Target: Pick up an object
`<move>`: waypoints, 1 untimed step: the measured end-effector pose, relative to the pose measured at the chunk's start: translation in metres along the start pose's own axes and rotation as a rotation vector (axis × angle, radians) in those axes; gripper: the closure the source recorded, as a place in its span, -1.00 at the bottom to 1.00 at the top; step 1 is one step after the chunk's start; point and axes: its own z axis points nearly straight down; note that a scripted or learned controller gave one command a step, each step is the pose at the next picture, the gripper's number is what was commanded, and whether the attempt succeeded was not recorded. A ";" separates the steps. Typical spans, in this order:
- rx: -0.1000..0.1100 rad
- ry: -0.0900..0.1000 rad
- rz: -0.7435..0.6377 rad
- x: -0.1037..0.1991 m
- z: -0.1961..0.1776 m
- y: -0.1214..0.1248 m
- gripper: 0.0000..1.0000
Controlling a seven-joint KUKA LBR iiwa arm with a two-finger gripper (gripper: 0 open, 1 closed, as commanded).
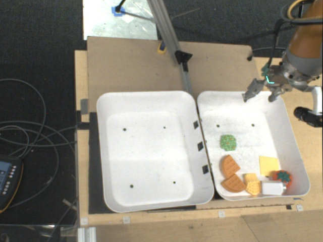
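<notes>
The gripper point(262, 91) hangs over the far edge of the right bin point(252, 112), its two fingers spread apart with nothing between them, likely parked high so it can choose a target. Every candidate sits well below it toward the near rim: a green ball point(228, 142) closest, then two orange wedges point(231, 174), a waffle piece point(252, 184), a yellow block point(268, 164), a white block point(272, 188) and a red berry point(281, 176). The left bin point(146, 150) lies off to its left
</notes>
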 end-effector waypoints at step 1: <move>-0.003 -0.001 -0.002 0.000 -0.002 0.001 -1.00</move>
